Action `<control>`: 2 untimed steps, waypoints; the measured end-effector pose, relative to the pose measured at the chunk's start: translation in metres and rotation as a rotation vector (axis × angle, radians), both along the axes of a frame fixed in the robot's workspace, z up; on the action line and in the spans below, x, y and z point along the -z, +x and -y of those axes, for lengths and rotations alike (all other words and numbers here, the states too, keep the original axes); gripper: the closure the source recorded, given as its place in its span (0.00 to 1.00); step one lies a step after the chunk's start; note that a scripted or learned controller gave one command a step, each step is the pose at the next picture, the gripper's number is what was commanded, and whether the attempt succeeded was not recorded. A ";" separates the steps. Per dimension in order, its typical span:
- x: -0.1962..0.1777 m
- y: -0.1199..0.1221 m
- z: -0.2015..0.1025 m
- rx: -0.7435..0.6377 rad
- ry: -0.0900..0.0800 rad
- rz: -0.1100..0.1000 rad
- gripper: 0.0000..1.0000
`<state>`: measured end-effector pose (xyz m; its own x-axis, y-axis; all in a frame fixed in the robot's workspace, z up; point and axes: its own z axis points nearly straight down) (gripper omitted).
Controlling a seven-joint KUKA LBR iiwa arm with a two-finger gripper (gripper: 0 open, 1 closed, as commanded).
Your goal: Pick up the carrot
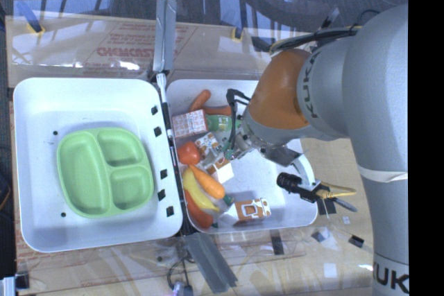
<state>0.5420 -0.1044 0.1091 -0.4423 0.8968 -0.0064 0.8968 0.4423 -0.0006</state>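
- Carrot [208, 181] lies in the left half of the right bin [288, 215], close to the wall shared with the left bin [31, 149].
- It's boxed in. The banana [196, 197] touches it along the near side and the tomato [189, 152] sits just past its upper-left end. A white block [223, 170] is just beside it on the right, with a printed carton [207, 143] beyond that.
- A red-orange piece [198, 216] is at the near-left corner, partly under the banana. An orange box [251, 209] sits by the front wall, apart from the carrot.
- At the far end are a red-and-white box [189, 124], a green item [219, 123] and an orange tapered piece [200, 100] by the far wall. That last one may be another carrot, can't tell.
- The carrot lies flat with its long axis diagonal, from upper-left by the tomato to lower-right toward the bin centre. Can't tell which end is the tip.
- Gripper [234, 143] is over the middle of the right bin, by the carton, up and right of the carrot and not on it. The wrist hides it, so I can't tell if it's spread or closed.
- The arm [361, 80] and its orange band [277, 90] overhang the right half of that bin.
- Counts: two bins, one arm, one clear carrot, one banana, one tomato.
- The left bin holds one green plate [104, 170] with three compartments.
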 end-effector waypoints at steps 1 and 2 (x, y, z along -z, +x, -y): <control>0.000 0.000 0.000 -0.001 0.000 0.000 0.00; 0.021 -0.051 0.039 -0.156 0.009 -0.011 0.00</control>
<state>0.4906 -0.1436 0.0877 -0.5766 0.8170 0.0074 0.8170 0.5767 -0.0055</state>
